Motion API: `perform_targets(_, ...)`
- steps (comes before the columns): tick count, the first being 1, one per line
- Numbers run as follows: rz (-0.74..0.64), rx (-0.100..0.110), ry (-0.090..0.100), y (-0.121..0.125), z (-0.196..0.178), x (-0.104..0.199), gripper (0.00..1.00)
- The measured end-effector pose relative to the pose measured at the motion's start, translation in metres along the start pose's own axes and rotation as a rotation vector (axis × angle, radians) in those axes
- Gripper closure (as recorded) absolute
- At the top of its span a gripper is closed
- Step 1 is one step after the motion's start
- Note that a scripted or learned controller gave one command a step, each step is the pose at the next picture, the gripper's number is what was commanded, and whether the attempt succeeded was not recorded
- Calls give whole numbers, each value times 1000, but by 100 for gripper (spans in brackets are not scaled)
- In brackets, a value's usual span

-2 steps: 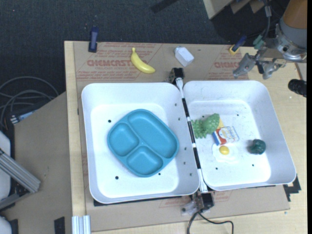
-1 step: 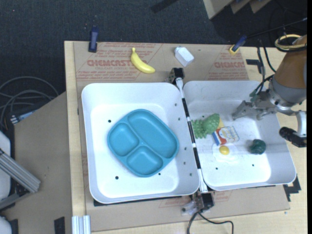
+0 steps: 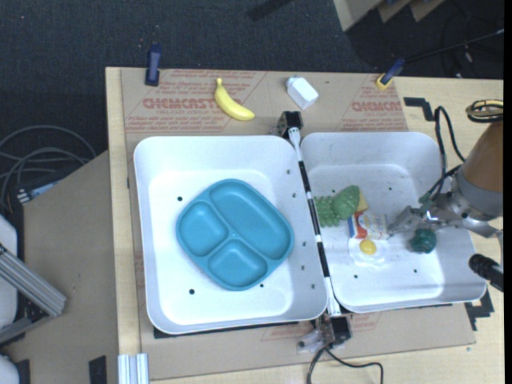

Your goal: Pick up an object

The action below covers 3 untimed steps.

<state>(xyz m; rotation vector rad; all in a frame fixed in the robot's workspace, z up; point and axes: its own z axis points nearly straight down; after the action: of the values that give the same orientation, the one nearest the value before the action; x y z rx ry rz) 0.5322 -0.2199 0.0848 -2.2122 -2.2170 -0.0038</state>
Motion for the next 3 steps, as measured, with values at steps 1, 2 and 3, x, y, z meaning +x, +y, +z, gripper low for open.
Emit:
perform_targets(1,2,-5,-6,1,-10,-2,100)
perform_targets(2,0,-3,-2,1,-10,0,0)
perform_targets(3,0,-1,-1,-44,1,0,0)
